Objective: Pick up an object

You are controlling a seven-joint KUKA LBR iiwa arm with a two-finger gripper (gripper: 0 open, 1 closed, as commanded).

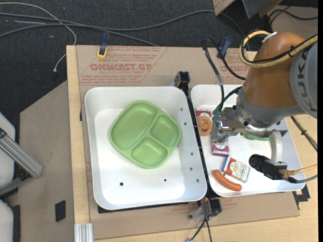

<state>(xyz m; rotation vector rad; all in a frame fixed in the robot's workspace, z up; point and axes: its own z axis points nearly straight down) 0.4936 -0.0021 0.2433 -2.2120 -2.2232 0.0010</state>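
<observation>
The grey and orange arm (275, 74) reaches over the right bin (260, 184), with the hand (222, 126) low above that bin's left part; whether it is wide or narrow cannot be told. Just below the hand lies a small purple packet (220, 148), and just to its left an orange ring-shaped item (204, 123). Nearer the front edge lie a colourful small box (237, 169) and a reddish sausage (227, 180), close together. The left bin (146, 185) holds a green divided plate (146, 133). Both bins rest on the tabletop (126, 59).
</observation>
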